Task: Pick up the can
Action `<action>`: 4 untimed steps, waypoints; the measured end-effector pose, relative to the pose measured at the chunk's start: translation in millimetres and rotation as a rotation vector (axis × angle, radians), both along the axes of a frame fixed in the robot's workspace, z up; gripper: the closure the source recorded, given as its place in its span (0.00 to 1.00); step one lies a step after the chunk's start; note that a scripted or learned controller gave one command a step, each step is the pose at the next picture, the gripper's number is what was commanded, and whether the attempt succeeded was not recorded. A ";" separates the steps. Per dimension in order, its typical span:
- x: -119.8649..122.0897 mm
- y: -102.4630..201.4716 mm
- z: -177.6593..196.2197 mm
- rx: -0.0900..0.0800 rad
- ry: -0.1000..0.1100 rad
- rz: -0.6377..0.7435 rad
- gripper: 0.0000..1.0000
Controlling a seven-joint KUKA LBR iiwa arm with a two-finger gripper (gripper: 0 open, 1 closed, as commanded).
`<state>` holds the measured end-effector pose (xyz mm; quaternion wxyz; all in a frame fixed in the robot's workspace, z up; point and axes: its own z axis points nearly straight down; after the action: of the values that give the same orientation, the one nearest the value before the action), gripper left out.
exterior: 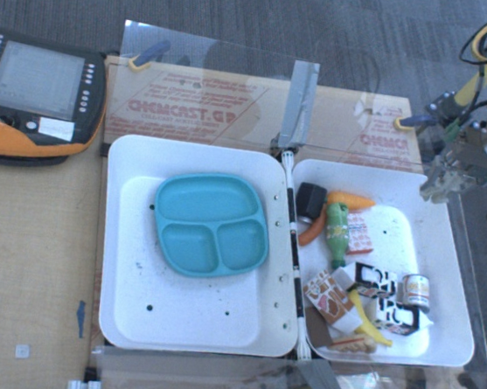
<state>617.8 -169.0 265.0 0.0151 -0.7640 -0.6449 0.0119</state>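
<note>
The can (415, 290) is a small silver cylinder lying on its side at the right of the right bin (457, 286), between two black-and-white pieces. My gripper (441, 184) hangs over the far right corner of that bin, well behind the can and apart from it. Nothing shows held in it.
The right bin also holds a green bottle (337, 231), a carrot (349, 200), a black block (311, 200), a red-and-white packet (361, 234), a banana (368, 320) and a small carton (330, 298). A blue divided plate (212, 224) lies in the left bin (117, 288). A teach pendant (31, 97) sits far left.
</note>
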 end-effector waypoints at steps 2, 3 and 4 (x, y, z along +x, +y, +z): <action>0.8 -1.1 11.0 0.002 0.012 0.000 1.00; 48.8 -6.8 -60.9 -0.009 -0.027 -0.119 1.00; 49.4 -5.5 -54.5 -0.009 -0.021 -0.116 1.00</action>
<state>667.2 -174.4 210.6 0.0053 -0.8003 -0.5996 0.0058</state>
